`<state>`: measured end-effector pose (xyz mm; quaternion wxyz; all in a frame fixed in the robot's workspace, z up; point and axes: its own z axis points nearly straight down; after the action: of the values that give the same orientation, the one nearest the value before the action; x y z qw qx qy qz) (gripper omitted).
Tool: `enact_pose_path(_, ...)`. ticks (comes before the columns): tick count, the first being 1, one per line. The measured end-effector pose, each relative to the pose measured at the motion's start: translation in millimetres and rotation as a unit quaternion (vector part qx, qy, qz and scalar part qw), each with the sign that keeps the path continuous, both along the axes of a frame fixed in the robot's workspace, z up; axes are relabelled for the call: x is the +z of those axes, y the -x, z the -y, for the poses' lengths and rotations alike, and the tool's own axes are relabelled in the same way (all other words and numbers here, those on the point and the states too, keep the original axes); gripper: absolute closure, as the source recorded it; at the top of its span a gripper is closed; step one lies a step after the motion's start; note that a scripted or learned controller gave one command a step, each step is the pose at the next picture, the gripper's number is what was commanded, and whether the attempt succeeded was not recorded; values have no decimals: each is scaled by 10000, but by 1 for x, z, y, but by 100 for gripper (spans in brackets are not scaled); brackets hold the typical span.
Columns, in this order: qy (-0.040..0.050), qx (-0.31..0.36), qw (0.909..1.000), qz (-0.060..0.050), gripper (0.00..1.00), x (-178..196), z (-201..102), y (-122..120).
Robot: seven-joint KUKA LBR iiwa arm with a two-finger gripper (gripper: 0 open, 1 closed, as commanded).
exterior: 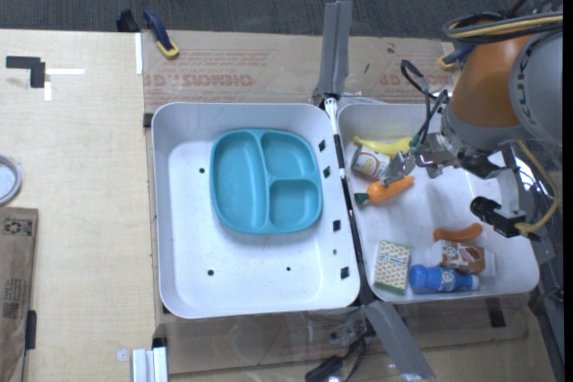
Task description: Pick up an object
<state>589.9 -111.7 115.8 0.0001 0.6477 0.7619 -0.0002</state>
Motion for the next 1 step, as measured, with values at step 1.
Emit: enact_pose_path(1,-13,-249,9996,106,0,-14,-5,8)
